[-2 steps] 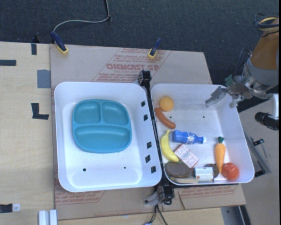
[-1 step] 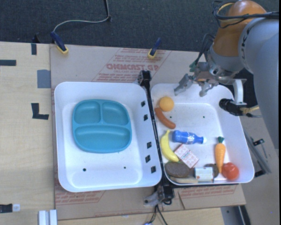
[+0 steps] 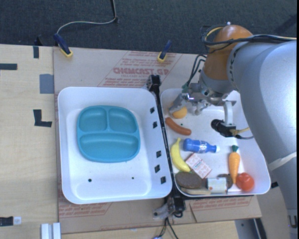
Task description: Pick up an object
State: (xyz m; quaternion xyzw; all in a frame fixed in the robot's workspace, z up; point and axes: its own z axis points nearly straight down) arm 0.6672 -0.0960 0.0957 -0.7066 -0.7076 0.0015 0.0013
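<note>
Toys in right bin [image 3: 259, 156], gripper [image 3: 188, 102] low over its far-left corner.
Hot dog [image 3: 178, 127], banana [image 3: 176, 156], blue bottle [image 3: 199, 146], carrot [image 3: 233, 164], tomato [image 3: 245, 181], red-printed packet [image 3: 198, 165] and a brown cookie [image 3: 189, 180] lie in the right bin; an orange piece [image 3: 179, 113] sits just beside the gripper. Finger state: cannot tell. Left bin [image 3: 70, 148] holds a blue tray [image 3: 108, 134]. Cardboard [image 3: 119, 68] underneath reads "CHEMCAST" in red.

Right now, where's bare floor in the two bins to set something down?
Left bin: bare strip along the near wall, below the blue divided plate. Right bin: a small patch between the gripper, blue bottle and carrot; its near end is crowded.
</note>
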